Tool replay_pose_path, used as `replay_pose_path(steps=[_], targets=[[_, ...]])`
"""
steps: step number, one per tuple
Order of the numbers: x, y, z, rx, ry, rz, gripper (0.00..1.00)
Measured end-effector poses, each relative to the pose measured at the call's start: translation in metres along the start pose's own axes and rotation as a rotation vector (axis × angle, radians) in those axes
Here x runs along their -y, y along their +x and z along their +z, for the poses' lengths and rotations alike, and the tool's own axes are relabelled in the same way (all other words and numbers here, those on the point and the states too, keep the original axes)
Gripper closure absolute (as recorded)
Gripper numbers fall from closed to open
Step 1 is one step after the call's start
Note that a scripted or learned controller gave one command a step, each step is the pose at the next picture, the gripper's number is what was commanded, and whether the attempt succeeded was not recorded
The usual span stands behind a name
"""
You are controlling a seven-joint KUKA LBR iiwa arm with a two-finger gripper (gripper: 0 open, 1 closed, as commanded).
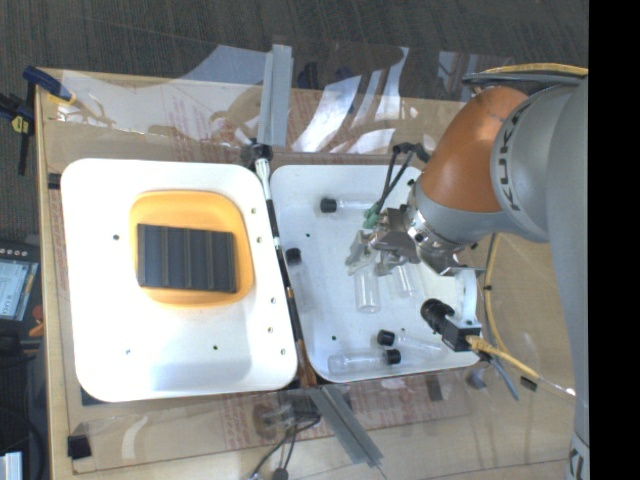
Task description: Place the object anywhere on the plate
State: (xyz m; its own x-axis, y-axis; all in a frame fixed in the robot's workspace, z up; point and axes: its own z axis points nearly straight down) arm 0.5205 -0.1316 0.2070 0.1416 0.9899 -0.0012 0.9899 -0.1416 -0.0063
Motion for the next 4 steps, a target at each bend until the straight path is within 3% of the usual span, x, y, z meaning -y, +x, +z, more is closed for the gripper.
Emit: replay_pose_path(steps=[1,2,3,4], targets=[[0.003,0.042,0.019,-0.002,0.002,-0.106,1.0],[-0.066,0.11,-0.004,0.0,-0.001,-0.294,1.0],[-0.066,0.11,-0.004,0.0,-0.001,-0.294,0.0],[-0.066,0.11,-0.01,0.0,0.006,-0.301,1.0]])
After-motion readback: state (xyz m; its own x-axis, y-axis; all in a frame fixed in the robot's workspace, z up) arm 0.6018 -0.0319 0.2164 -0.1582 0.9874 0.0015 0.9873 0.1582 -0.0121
